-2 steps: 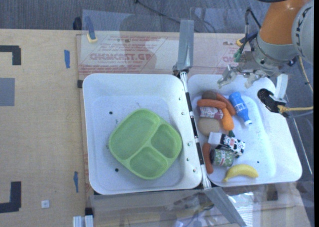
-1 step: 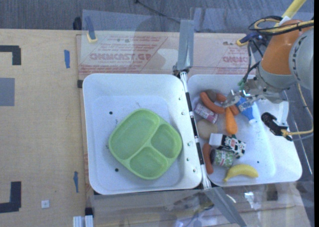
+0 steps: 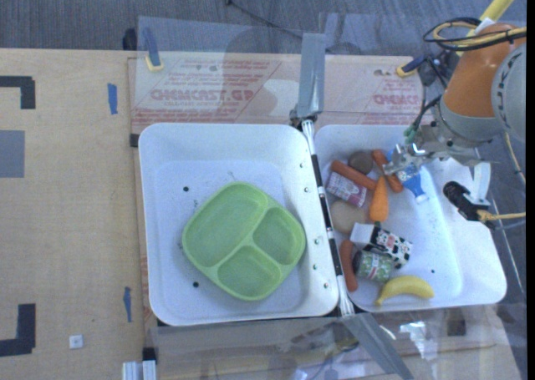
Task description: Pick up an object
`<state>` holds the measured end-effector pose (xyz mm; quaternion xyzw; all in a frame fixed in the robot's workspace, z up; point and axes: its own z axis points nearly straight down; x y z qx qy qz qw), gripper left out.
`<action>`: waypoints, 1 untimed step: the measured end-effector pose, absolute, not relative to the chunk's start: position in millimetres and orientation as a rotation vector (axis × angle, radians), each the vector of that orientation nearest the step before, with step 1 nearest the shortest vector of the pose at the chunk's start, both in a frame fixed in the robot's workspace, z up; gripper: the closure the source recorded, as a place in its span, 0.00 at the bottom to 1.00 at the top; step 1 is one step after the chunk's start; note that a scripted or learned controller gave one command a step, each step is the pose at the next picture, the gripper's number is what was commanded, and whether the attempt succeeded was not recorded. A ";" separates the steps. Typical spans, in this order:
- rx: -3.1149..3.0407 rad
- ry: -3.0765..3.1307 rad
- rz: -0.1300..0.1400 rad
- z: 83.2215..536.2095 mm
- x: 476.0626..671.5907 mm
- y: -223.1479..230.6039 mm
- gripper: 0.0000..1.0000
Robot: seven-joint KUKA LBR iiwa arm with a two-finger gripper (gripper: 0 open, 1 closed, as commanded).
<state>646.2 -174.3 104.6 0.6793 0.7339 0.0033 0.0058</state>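
Tool [image 3: 407, 161] over right bin [image 3: 476, 282], finger state indiscernible. Carrot [image 3: 380, 200] just below, long axis near-vertical in view. Bin's right half open.

Toy groceries heaped in the right bin [image 3: 476, 274]; a green plate alone in the left bin [image 3: 167, 161].

We see a yellow banana [image 3: 405, 289] lying near the right bin's front edge, curved side down. Just above it a green can [image 3: 374, 266] lies on its side, touching a black-and-white cow-patterned carton [image 3: 389, 245]. An orange carrot [image 3: 379, 200] stands lengthwise in the middle of the heap, beside a small pink-labelled packet [image 3: 347, 190] and a reddish sausage [image 3: 353, 174]. A thin red piece [image 3: 349, 263] lies along the bin's left wall; we cannot quite tell what it is. In the left bin the green divided plate [image 3: 243, 240] lies flat, three compartments up.
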 end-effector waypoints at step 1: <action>2.146 2.292 0.002 241.6 667.6 -52.8 1.00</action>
